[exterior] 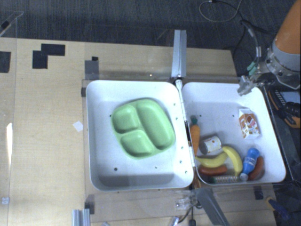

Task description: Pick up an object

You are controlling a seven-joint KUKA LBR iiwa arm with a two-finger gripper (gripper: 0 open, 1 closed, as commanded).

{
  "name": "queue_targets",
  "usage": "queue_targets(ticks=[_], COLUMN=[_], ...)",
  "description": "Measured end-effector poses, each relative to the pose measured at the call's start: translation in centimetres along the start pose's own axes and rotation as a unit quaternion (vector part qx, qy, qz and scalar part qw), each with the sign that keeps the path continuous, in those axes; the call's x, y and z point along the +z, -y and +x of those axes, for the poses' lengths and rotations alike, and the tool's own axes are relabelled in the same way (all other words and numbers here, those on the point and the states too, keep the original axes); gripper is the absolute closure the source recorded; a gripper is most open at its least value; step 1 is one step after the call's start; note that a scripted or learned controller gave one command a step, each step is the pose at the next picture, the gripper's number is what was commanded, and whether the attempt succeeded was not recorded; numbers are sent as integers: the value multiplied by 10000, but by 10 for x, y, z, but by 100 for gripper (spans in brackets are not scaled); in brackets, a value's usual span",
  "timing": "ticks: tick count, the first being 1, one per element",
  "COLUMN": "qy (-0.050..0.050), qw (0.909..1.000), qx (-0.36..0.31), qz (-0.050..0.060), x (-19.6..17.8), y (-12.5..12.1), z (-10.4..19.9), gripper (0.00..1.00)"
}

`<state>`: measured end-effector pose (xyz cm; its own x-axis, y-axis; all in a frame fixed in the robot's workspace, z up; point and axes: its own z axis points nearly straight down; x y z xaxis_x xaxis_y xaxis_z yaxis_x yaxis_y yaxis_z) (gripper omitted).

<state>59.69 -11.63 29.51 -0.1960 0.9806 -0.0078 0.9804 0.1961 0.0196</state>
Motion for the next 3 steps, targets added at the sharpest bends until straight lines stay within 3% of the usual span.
queue_targets(ticks=[3], qy=[39], qw=[9999], qx=[-98], qz=[-98], x=[-35], y=[-7], z=[2], gripper=[100])
